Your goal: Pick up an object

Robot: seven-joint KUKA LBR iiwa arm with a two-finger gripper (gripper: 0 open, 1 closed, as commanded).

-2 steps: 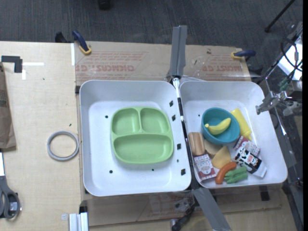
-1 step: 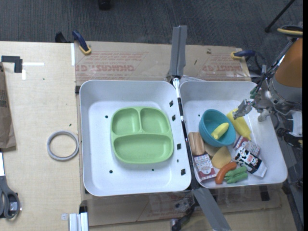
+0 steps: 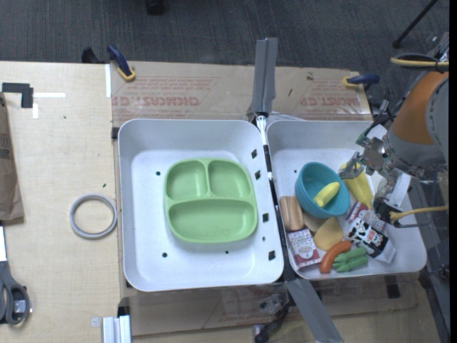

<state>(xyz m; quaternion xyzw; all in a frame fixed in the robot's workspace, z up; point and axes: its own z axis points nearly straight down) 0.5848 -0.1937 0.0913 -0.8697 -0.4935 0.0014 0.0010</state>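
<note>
Your end effector (image 3: 359, 164) sits low over the right bin (image 3: 407, 259), just beside the yellow bottle (image 3: 360, 189) and the blue bowl (image 3: 320, 189) (a yellow piece (image 3: 327, 193) lies in that bowl), and you cannot tell how it is set or whether it grips anything. Near it lie a cow-print carton (image 3: 368, 234), an orange carrot (image 3: 333, 256), green beans (image 3: 350, 261) and a bread roll (image 3: 290, 212). The left bin (image 3: 136, 191) carries a green tray (image 3: 211, 200), and a grey ring (image 3: 93, 215) rests on the table (image 3: 57, 156).
</note>
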